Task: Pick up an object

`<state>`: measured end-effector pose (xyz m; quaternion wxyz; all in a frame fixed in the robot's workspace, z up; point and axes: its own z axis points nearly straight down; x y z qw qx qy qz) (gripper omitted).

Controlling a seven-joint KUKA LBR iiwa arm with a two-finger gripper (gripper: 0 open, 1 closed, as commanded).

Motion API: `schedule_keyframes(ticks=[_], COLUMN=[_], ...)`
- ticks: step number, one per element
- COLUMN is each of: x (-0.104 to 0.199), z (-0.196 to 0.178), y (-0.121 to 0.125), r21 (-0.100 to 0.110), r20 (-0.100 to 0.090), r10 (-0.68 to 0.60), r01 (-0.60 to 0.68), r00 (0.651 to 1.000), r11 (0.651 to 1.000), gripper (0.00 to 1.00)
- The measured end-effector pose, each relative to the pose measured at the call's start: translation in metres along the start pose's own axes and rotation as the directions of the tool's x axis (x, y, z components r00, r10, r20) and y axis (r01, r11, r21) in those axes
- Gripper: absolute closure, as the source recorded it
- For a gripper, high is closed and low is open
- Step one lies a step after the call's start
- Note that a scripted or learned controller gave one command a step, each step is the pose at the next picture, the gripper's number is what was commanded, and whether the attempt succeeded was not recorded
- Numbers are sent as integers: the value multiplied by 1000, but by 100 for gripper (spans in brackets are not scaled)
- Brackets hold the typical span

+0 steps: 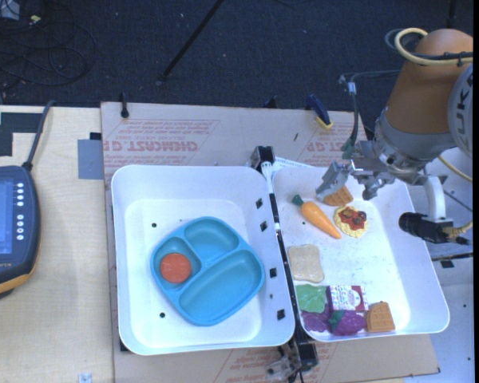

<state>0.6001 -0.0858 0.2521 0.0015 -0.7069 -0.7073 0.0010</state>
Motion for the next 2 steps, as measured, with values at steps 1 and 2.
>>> schedule_keyframes(ticks=[1, 2], x=[-17, -19], z=[167, 149], y=[17, 18], r21=[7, 2], r20=[0, -1], r10=[0, 6], r01=[0, -6], r00=[1000, 1000], r11=[1000, 1000], gripper=[0, 100])
